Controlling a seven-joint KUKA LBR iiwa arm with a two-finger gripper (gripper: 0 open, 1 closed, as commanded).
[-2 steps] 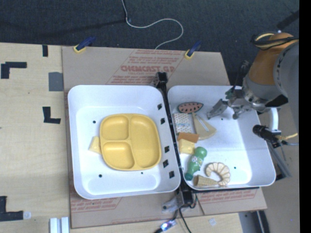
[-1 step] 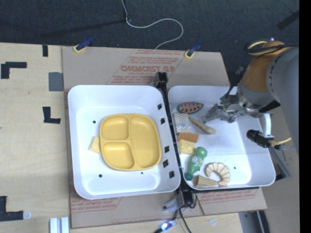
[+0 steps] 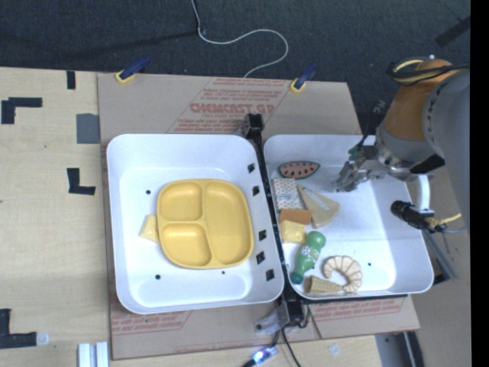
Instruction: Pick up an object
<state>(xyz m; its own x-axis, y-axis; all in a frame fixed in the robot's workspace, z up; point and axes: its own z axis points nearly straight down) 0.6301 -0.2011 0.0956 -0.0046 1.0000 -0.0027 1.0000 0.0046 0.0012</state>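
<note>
The pincer [image 3: 345,180] hangs over the upper right part of the right bin [image 3: 382,239], with nothing seen between its fingers; whether they are apart or together cannot be told from this slant. The nearest things lie to its left: a flat oval piece with dark stripes [image 3: 298,169] near the bin's top left, and a pale wedge [image 3: 319,206] just below and left of the pincer, close to it but apart.

The other toy foods are crowded along the bin's left side. A checked wafer [image 3: 285,193] lies beside the wedge, an orange-yellow block [image 3: 295,217] and a yellow block [image 3: 291,232] below it. Lower down a green bottle [image 3: 307,254] lies tilted, and near the front edge a tan croissant [image 3: 343,271] sits touching a small yellow wedge [image 3: 321,285].

The left bin [image 3: 130,205] holds a yellow divided plate [image 3: 205,223] with a yellow slice [image 3: 149,227] poking out from under its left edge. Both bins rest on cardboard [image 3: 221,105] on the counter [image 3: 46,205]. A white cable [image 3: 244,40] curls behind the counter.
</note>
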